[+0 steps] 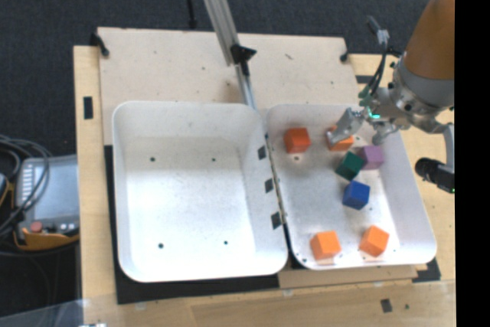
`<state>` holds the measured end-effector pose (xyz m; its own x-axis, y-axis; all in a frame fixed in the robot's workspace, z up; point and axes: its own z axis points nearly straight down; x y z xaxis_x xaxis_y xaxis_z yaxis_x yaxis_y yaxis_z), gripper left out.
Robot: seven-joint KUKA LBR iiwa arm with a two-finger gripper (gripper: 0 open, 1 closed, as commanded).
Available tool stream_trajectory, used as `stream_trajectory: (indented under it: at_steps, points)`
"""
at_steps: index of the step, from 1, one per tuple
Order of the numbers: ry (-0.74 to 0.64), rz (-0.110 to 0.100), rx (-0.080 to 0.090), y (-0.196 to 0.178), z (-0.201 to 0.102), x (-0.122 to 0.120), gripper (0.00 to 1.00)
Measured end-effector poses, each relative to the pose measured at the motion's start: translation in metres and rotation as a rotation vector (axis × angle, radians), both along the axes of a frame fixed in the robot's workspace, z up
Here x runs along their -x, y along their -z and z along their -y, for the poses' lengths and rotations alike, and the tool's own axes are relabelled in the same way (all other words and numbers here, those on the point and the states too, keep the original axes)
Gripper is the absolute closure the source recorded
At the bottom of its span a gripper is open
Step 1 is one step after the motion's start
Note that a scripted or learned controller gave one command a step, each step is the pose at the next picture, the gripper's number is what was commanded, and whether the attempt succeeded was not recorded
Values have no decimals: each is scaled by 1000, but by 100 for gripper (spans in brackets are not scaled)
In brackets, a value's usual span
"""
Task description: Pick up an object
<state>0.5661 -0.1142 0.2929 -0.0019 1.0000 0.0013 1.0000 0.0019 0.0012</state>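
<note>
Item: grey two-finger gripper (354,126) on the grey arm with orange band (432,27), reaching in from the right, low over the right shallow white plastic bin (409,199).
Jaws: set about a small orange block (342,140), which shows partly between the fingers; whether they are truly clamped on it I cannot tell. Judged the pick target.

Contents near the jaws:
- orange cube (297,139), beside the jaws on the side towards the other bin, apart from them.
- dark green cube (351,165), just below the jaws.
- pale purple cube (373,156), touching the green one, on the arm's side.
- blue cube (356,194), further below.
- two orange cubes (325,244) and (374,240), well apart from the jaws, by the near rim.

Note: the green and purple cubes crowd the held spot; a lift may nudge them.

Left white bin (126,165): well apart from the jaws.
</note>
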Motion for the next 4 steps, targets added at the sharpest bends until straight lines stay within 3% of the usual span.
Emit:
stream_trajectory:
  at_steps: [3, 4]
  points:
    - [4, -2, 4, 169, 24, 1, 0]
    - [10, 4, -1, 156, 23, 0, 100]
